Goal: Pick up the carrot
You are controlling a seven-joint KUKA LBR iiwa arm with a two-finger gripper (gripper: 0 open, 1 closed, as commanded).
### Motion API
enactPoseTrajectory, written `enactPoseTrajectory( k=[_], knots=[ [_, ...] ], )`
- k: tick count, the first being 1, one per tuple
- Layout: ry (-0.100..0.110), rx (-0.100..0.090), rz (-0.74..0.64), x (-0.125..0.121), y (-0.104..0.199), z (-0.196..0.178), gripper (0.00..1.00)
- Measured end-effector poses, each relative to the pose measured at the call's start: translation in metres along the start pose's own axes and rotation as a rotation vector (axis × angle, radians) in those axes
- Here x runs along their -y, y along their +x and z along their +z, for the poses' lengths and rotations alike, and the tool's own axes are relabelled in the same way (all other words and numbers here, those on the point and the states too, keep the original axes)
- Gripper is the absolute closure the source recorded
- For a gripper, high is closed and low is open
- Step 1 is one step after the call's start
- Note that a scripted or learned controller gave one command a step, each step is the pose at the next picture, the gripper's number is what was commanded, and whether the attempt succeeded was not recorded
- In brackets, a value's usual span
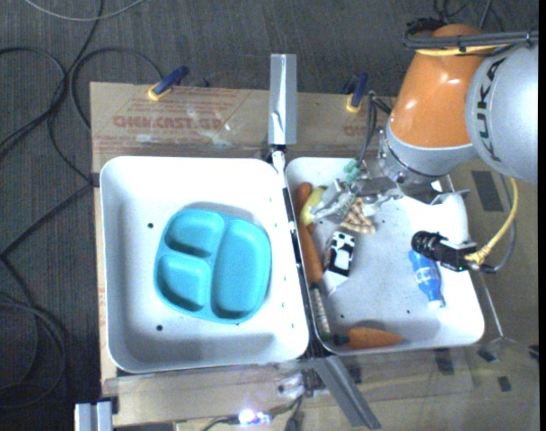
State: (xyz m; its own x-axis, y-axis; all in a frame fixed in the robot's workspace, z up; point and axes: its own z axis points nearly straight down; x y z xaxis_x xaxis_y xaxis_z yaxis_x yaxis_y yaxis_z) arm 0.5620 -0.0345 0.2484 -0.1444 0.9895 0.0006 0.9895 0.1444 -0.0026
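Two carrots (307, 232) (374, 337) by the right bin's (462, 326) rims, blue bottle (426, 277) (lying) between

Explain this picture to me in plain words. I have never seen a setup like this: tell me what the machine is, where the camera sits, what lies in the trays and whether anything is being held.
The camera sits above a bench and looks down at a slant. The grey and orange shape at the upper right is a robot arm. Its gripper hangs over the top of the right bin, among some small items there; from this angle I cannot tell whether it holds anything.

Two shallow white bins stand side by side. The left bin holds a blue divided tray. The right bin holds a long carrot along its left wall, a second carrot near the bottom edge, a black-and-white block and a blue bottle. The yellowish clutter under the gripper is too tangled to name.

The arm's job is to pick up a carrot; both lie in the bin, not lifted.
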Motion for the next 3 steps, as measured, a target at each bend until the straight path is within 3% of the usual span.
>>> enactPoseTrajectory(
  k=[1,2,3],
  knots=[
    [-0.024,0.006,-0.002,0.033,-0.106,0.13,0.0],
    [-0.038,0.017,-0.236,0.085,-0.128,0.134,0.0],
    [-0.042,0.011,-0.239,0.081,-0.125,0.12,1.0]
  ],
)
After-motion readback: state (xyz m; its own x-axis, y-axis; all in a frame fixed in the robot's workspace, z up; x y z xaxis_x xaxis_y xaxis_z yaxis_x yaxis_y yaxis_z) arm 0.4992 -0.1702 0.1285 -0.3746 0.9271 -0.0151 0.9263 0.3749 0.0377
